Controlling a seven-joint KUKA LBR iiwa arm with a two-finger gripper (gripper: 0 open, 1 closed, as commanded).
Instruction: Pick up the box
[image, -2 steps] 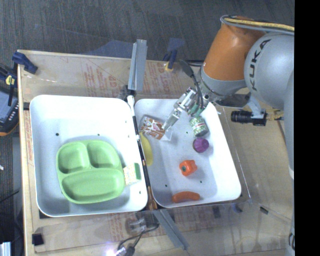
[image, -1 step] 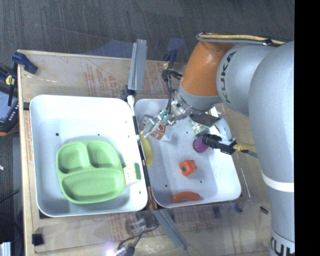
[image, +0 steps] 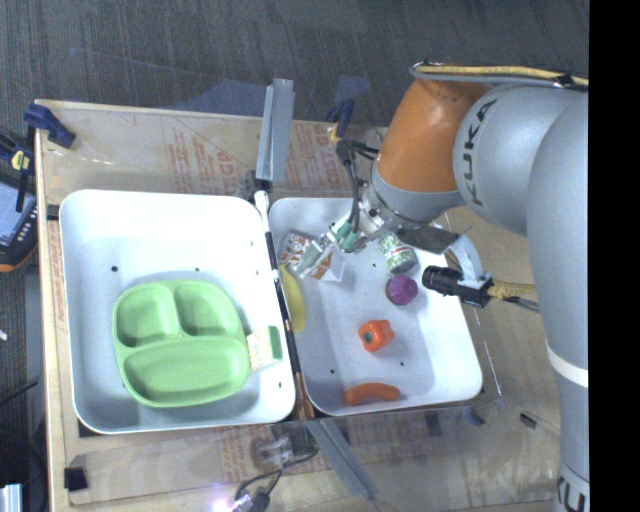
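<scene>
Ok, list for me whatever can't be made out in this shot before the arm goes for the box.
- Gripper, camera view: the arm's wrist covers it, so whether its fingers are open or shut is unclear.
- Box, camera view: too small and blurred to read its print; its contact with the gripper cannot be settled.
- Can, camera view: partly under the arm.
- Right bin, camera view: its far right corner is hidden by the arm.

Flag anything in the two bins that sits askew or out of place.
A yellow banana stands against the right bin's left wall instead of lying flat. A small pale packet straddles the edge of the green divided plate in the left bin. The box lies tilted under the tool.
</scene>
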